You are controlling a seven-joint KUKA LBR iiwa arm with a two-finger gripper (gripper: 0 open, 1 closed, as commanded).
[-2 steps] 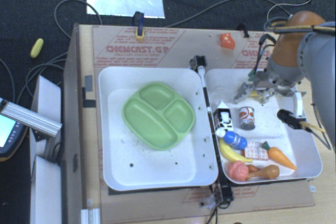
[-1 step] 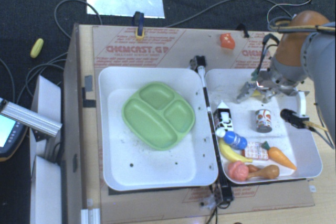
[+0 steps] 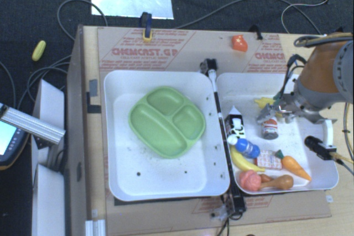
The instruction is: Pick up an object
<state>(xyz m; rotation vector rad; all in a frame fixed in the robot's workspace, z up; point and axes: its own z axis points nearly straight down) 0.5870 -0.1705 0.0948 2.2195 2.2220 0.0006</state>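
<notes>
Toys crowd the right bin (image 3: 332, 177): at six o'clock a smooth yellow banana (image 3: 243, 161), a tapered orange carrot (image 3: 295, 167), a small can (image 3: 270, 128) at centre. Gripper (image 3: 269, 115) hovers just above the can, fingers' state unclear.

The two bins (image 3: 119, 174) are white. A pale green divided plate (image 3: 166, 120) lies in the left one. In the right bin: a yellow banana (image 3: 243, 161), an orange carrot (image 3: 295, 166) with a green top, a pink round toy (image 3: 250, 180), a blue-capped bottle (image 3: 246, 147), and a black-and-white carton (image 3: 235, 121). The table's (image 3: 166, 47) cardboard is tan with red lettering. The arm (image 3: 326, 72) is grey with an orange band
</notes>
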